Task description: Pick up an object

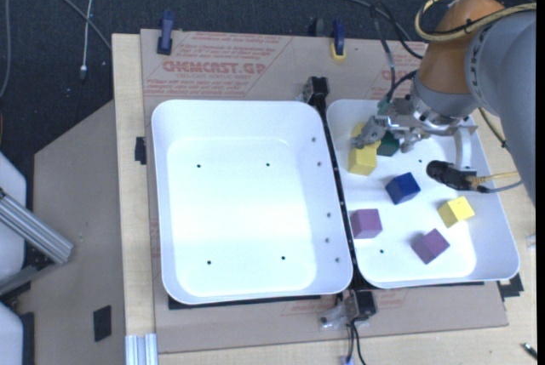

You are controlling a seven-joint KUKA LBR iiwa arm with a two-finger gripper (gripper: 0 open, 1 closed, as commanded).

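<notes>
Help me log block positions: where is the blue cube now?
The blue cube lies in the right bin, near its middle, between the purple block and the yellow block.

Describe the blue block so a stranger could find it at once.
Look in the right-hand bin, the one the arm reaches into. Near its middle lies the blue block, below the yellow block by the gripper and above two purple blocks. It is the only blue cube there.
</notes>
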